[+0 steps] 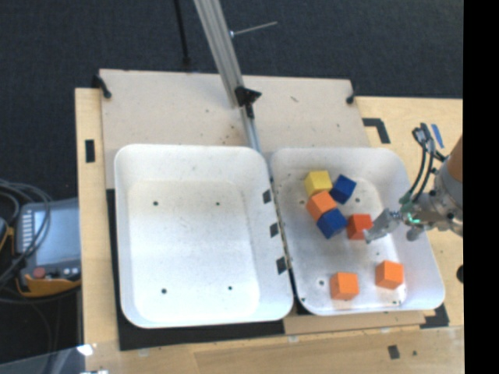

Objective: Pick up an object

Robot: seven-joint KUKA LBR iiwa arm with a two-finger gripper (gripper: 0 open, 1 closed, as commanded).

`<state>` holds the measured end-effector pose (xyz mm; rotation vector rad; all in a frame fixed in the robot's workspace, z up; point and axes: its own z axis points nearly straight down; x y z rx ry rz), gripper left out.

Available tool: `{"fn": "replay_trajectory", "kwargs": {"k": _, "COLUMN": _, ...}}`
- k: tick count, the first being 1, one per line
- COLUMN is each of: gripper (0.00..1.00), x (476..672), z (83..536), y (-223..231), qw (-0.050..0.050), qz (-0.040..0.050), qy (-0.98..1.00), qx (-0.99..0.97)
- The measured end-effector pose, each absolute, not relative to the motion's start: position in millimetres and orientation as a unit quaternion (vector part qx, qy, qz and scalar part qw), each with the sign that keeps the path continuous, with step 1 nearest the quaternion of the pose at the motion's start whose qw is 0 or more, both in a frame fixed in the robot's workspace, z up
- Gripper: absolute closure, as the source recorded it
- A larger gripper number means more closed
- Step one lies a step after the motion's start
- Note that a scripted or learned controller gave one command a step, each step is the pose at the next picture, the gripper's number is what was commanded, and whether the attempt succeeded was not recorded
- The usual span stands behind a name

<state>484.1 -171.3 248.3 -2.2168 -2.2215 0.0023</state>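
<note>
The right bin (413, 179) holds several small cubes. A yellow cube (317, 181), a blue cube (343, 188), an orange cube (320, 204) and a second blue cube (331, 223) cluster near its middle. A red cube (359, 226) lies just right of that cluster. Two more orange cubes (344, 285) (390, 274) rest near the bin's front wall. My gripper (396, 229) hangs low at the bin's right side, open, with bare bin floor between its fingers. Its left finger (380, 229) touches or nearly touches the red cube's right side.
The left bin (125, 209) sits beside the right one, and a slanted metal rail (222, 45) rises behind the two. Cables (425, 142) hang off the arm at the right edge. A control box (47, 240) stands left of the bench.
</note>
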Motion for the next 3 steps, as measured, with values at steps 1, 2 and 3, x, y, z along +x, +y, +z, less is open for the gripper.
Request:
{"fn": "replay_trajectory", "kwargs": {"k": 1, "gripper": 0.0, "x": 484.9, "z": 251, "y": -172, "qw": -0.001, "qz": -0.0006, "qy": -0.707, "qx": -0.707}}
{"fn": "replay_trajectory", "kwargs": {"k": 2, "gripper": 0.0, "x": 494.6, "z": 199, "y": -174, "qw": 0.001, "qz": 0.0015, "qy": -0.707, "qx": -0.707}}
{"fn": "replay_trajectory", "kwargs": {"k": 3, "gripper": 0.0, "x": 492.5, "z": 157, "y": -173, "qw": 0.001, "qz": 0.0014, "qy": -0.707, "qx": -0.707}}
